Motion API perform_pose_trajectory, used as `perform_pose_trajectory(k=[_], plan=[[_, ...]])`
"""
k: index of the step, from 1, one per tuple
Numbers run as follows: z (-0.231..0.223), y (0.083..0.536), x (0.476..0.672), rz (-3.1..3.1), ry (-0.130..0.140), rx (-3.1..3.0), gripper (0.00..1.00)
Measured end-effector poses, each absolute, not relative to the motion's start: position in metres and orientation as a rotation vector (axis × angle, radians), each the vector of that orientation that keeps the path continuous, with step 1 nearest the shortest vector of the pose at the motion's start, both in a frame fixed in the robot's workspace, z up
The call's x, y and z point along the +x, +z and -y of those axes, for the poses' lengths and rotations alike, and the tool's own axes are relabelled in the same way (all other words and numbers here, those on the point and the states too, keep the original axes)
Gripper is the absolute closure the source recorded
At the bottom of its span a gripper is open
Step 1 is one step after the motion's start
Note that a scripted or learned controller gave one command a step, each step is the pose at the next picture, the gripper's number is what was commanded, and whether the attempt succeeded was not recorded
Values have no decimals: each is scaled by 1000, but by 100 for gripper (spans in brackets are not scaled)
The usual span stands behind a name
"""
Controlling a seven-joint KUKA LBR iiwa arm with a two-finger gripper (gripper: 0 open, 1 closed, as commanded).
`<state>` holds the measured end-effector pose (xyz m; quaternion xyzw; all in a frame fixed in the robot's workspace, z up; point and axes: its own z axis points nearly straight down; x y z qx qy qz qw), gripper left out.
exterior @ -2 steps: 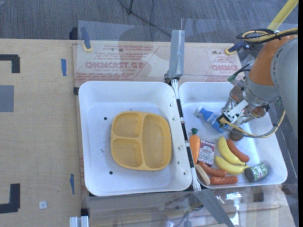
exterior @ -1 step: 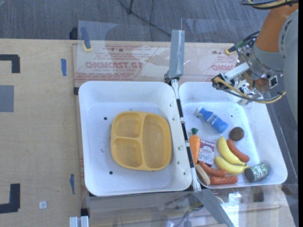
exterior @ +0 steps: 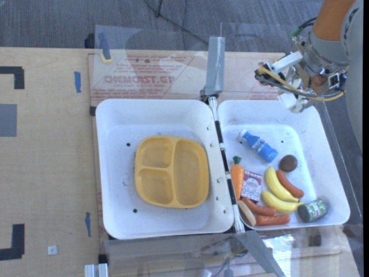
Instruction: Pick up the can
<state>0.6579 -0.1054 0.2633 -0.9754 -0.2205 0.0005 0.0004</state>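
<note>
The can (exterior: 312, 210) is small, green-labelled with a dark lid, and lies on its side in the front right corner of the right bin (exterior: 311, 120). It rests against the tip of a yellow banana (exterior: 275, 193). My gripper (exterior: 295, 94) hangs above the right bin's far right corner, well behind the can and apart from it, below the grey wrist and orange band. Nothing shows in its grasp.
The right bin also holds a blue bottle (exterior: 258, 145), a brown ball (exterior: 287, 163), sausages (exterior: 264, 210), a carrot (exterior: 237, 178) and a red-white packet (exterior: 251, 184). A yellow divided plate (exterior: 172, 171) lies in the left bin (exterior: 109, 154). A grey post (exterior: 215, 65) stands behind the bins.
</note>
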Motion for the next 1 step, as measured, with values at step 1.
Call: perform_pose_trajectory(k=[1], plan=[[149, 217, 648, 615, 7, -3078, 100]])
